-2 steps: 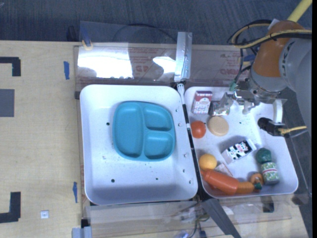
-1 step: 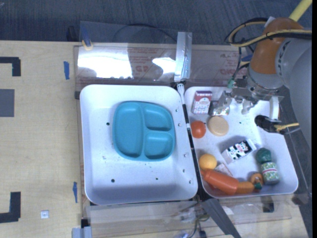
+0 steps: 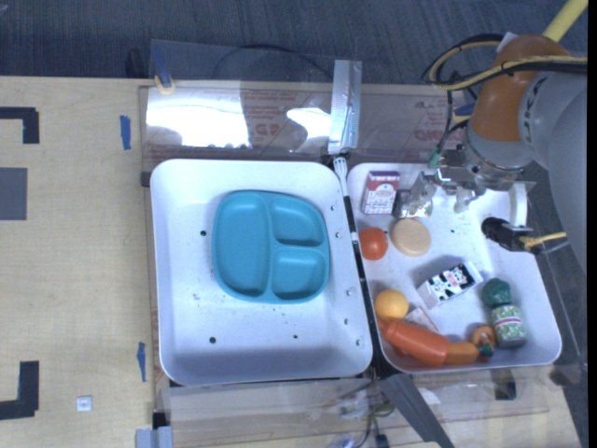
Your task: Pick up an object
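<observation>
No lettering here reads clearly: faint red print on the clear panel (image 3: 280, 129) at the top and marks on the small red-and-white carton (image 3: 380, 193) stay illegible.

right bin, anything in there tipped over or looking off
Mostly ordinary clutter. The green bottle lies on its side near the right bin's front corner, and the black-and-white carton lies askew mid-bin. Nothing looks spilled or broken.

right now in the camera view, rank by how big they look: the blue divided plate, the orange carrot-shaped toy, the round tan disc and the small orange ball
1. blue divided plate, by far the largest
2. orange carrot-shaped toy
3. round tan disc
4. small orange ball

The disc and ball lie side by side, so that ordering is fairly safe, though the gap is small.
</observation>
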`<state>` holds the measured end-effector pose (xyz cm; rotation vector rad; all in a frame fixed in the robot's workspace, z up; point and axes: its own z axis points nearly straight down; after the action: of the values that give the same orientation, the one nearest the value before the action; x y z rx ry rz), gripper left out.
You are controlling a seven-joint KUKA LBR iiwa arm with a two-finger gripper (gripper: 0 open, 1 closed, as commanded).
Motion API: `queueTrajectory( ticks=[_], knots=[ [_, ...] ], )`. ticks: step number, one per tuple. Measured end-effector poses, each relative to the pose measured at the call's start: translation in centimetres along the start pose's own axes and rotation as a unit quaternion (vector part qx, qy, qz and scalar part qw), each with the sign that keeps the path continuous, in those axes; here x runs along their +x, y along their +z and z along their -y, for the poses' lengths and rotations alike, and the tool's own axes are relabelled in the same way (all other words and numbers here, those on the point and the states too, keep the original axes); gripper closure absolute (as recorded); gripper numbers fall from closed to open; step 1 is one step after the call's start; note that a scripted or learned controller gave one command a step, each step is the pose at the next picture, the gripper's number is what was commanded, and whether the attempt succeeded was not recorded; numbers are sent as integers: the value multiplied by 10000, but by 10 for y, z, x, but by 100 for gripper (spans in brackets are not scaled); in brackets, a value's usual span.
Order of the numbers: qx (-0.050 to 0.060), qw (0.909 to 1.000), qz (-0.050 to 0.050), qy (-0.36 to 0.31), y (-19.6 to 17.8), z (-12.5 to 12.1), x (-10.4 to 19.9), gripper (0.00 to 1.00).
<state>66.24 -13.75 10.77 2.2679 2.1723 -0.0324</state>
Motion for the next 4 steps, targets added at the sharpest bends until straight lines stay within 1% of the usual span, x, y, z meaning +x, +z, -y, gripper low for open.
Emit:
queueTrajectory(
  ticks=[1, 2, 3, 4],
  knots=[
    [-98, 9970, -75, 766, -47, -6, -16, 0],
    [-84, 9929, -77, 1184, -71, -6, -35, 0],
    [-95, 9987, -77, 502, -2, -5, 28, 0],
    [-101, 9905, -90, 1369, -102, -1, 53, 0]
  ],
)
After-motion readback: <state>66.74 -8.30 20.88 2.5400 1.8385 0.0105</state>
